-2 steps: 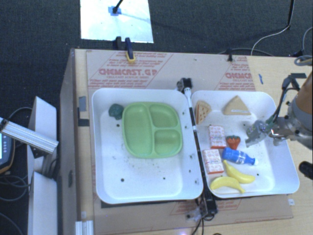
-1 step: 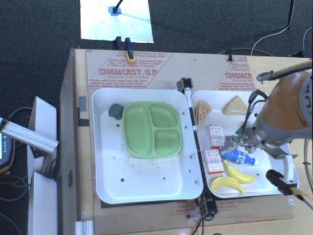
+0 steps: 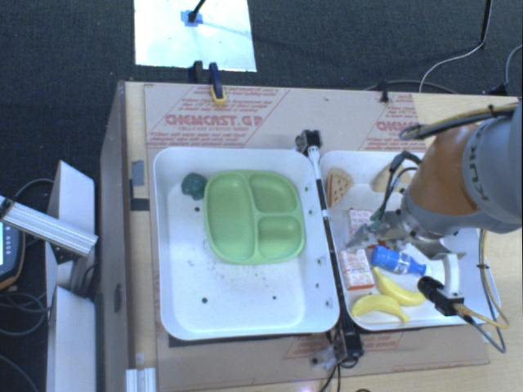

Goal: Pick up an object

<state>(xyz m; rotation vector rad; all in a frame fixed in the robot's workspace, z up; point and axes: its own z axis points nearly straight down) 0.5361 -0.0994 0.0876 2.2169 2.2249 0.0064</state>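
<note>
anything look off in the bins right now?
Nothing damaged or spilled. The green tray sits slightly askew in the left bin, with a dark green lump beside its corner. In the right bin, bananas, blue bottle and small packets lie jumbled together.

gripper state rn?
Gripper: low in the right bin, by the blue bottle; open, shut or holding, it cannot be told.

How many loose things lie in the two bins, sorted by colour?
Green: 2, divided plate and dark lump
Yellow: 2, bananas
Blue: 1, bottle
Red-and-white: 2, packets
Tan: 1, waffle
Total: 8
</note>
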